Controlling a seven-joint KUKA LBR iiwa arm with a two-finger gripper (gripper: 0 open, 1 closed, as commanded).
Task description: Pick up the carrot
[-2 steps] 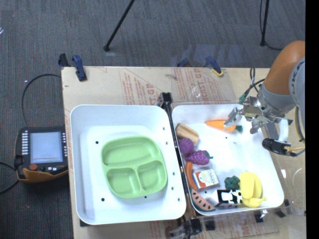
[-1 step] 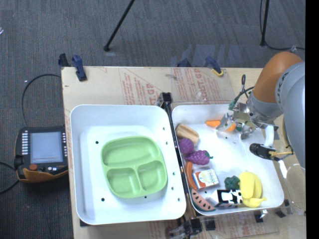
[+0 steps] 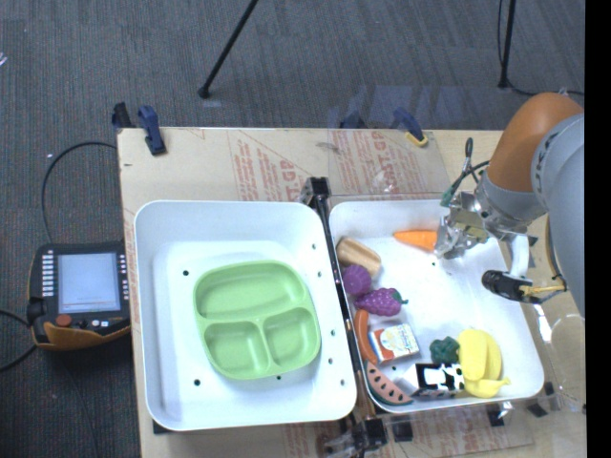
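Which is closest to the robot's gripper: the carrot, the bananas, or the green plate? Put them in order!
Starting from the gripper:
1. Carrot, right beside it, in the right bin.
2. Bananas, near that bin's front corner.
3. Green plate, over in the left bin.

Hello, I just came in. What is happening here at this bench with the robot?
A grey robot arm reaches in from the right over the right bin, which holds toy food. Its gripper is low at the thick end of the carrot, near the bin's far side. Whether it has the carrot cannot be told. The bananas, grapes, bread roll and watermelon slice lie untouched nearer the camera. The left bin holds a green divided plate.
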